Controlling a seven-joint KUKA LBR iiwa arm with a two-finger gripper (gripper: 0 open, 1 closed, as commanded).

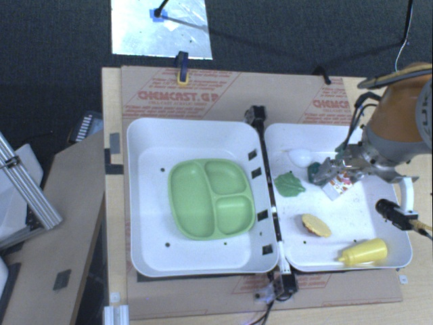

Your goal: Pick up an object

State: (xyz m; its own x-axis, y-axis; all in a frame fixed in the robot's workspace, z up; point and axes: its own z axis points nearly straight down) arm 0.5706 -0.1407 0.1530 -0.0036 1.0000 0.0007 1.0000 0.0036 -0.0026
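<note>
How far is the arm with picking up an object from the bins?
Done: the end effector is low in the right bin, beside a dark green object and a small white packet. In hand: nothing visibly lifted. Left: grasp and raise one; the yellow bottle lies untouched.

The arm (pixel 406 117) comes in from the 3 o'clock side — its orange band sits high near the frame's edge, the grey wrist section just below it. From there the wrist slants down toward 9 o'clock, ending in the gripper (pixel 326 172), which hangs low and points toward 9 o'clock. Its tip is too small and blurred to read.
</note>
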